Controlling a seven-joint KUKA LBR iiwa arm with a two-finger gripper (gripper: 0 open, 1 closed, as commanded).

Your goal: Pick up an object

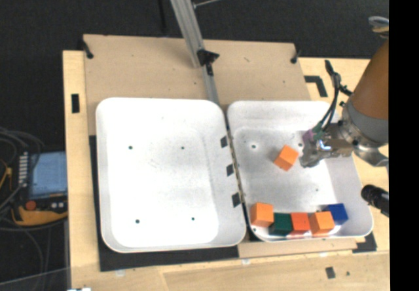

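Observation:
An orange cube (pixel 286 158) lies tilted in the middle of the right bin (pixel 262 119). My gripper (pixel 310 154) is just to the cube's right, right up against its edge; whether it holds the cube I cannot tell. The grey arm with its orange band enters from the right. Along the bin's front wall stands a row of blocks: an orange one (pixel 262 213), a green one (pixel 282 223), two more orange ones (pixel 300 221) (pixel 321 221) and a blue one (pixel 336 212).
The left bin (pixel 118 152) lies beside the right one, with a low divider between them. A metal pole (pixel 186 14) slants up from the back of the bench. Cables and a blue device (pixel 46 175) lie off the bench at the left.

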